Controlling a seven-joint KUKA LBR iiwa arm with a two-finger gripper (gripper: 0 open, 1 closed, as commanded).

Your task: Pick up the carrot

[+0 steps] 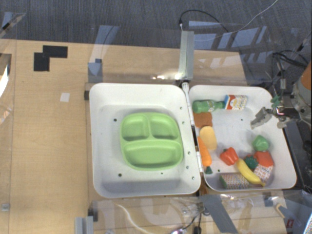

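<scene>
Carrot [205, 156] lies in right bin [243, 92], against its left wall, w/ yellow lemon-like piece [208, 137] touching its top end. Claw [263, 117] hovers near bin's right rim, well apart from carrot; can't tell its state. Green tray [151, 140] sits in left bin [105, 130].

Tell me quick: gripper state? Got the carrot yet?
Gripper: cannot tell whether open or shut; it holds nothing, sitting over the right bin's far right side.
Carrot: lying in that bin by the left wall, not picked up.
</scene>
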